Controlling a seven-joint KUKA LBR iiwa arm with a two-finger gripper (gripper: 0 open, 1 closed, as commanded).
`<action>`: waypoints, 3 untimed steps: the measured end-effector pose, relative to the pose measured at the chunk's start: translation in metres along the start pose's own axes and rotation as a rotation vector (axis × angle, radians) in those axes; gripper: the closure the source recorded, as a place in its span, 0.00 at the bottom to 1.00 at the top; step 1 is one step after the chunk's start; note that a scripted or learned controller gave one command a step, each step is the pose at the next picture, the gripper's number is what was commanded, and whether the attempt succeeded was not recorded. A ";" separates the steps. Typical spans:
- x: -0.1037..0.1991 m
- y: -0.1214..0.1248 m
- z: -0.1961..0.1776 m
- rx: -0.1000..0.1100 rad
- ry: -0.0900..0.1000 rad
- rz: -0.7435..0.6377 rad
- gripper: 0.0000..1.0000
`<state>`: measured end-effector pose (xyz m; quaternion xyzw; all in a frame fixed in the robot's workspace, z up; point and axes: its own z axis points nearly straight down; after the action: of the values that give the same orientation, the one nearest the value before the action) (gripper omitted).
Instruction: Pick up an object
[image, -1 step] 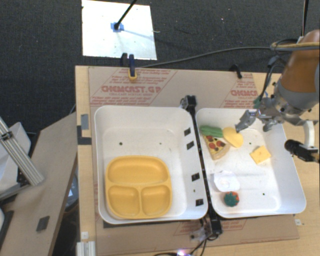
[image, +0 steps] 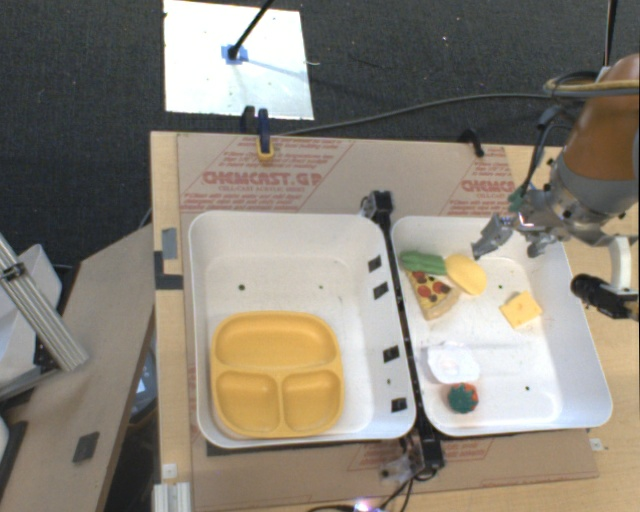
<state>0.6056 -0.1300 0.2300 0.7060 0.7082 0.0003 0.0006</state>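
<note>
Claw: my claw (image: 510, 235) hangs over the far edge of the right bin (image: 585, 385), fingers parted a little, nothing between them; one dark finger (image: 492, 240) dips toward the bin's far rim.
Arm: my grey arm (image: 600, 150) with its orange band comes in over the right edge of the worktop (image: 330, 160).
Nearest object: a round yellow piece (image: 466, 273) lies in the right bin's far half, just beside my lower finger but apart from it.
Green piece: a long green toy (image: 423, 262) lies touching the yellow one, toward the bin's far left corner.
Pizza: a toy pizza slice (image: 433, 292) sits just under the green piece, by the bin's left wall.
Cheese: a yellow wedge (image: 521, 310) rests near the bin's right side, apart from the rest.
Near left corner: a white lid-like piece (image: 448, 360) and, just beside it, a small green and red toy (image: 462, 397).
Left bin: the left bin (image: 290, 240) holds a yellow divided tray (image: 279, 374) at its near edge.
Far edge of worktop: a blue and yellow clamp (image: 262, 132) grips the board.
</note>
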 end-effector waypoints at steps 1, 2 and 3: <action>0.000 0.000 0.062 0.002 0.000 0.002 0.00; 0.008 0.000 0.121 0.003 0.001 0.000 0.00; 0.008 0.003 0.142 -0.005 0.000 0.003 0.00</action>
<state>0.6090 -0.1222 0.0884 0.7071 0.7071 0.0019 0.0023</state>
